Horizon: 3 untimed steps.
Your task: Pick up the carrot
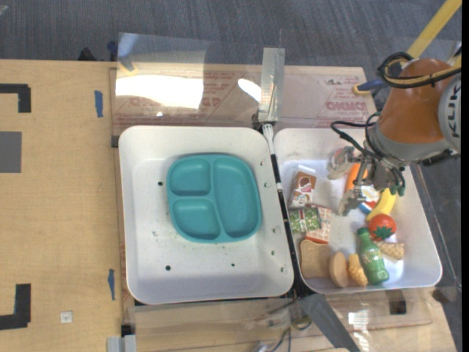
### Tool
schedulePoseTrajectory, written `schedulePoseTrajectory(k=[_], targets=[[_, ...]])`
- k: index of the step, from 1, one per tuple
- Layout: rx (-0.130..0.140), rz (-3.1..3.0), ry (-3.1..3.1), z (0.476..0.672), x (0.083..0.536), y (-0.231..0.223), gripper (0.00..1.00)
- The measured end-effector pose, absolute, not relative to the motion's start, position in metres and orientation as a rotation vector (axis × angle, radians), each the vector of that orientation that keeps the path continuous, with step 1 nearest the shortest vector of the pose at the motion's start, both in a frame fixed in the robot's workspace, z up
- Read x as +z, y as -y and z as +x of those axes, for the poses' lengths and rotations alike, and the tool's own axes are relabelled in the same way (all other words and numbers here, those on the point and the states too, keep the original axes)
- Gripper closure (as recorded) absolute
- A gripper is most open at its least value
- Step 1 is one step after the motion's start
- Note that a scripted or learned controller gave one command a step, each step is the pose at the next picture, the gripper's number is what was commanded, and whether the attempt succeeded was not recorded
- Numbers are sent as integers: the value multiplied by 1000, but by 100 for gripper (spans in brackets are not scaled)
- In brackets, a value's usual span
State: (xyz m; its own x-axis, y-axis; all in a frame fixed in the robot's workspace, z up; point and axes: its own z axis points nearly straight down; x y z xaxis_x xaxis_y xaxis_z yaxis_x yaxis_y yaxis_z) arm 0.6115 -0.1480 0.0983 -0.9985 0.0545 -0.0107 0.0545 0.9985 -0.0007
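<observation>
Your end effector [357,184] hangs low over the right bin [425,259], its fingers straddling or just beside the carrot [355,173]; whether they are spread or pinched you cannot tell from this angle. The carrot is a thin orange sliver near the bin's upper middle, partly hidden by the metal. A banana [386,200] and tomato [382,226] sit just beside it, so keep the fingers along the carrot's narrow sides, settle fully before closing, then lift straight up. The teal plate [215,197] lies well apart, in the left bin [139,262].
</observation>
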Motion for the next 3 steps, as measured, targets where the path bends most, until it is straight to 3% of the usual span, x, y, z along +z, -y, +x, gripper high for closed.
schedulePoseTrajectory(k=[1,2,3], targets=[[-2,81,-3124,613,109,147,100],[-8,-364,-3109,582,198,221,100],[8,-251,-3135,510,113,148,100]])
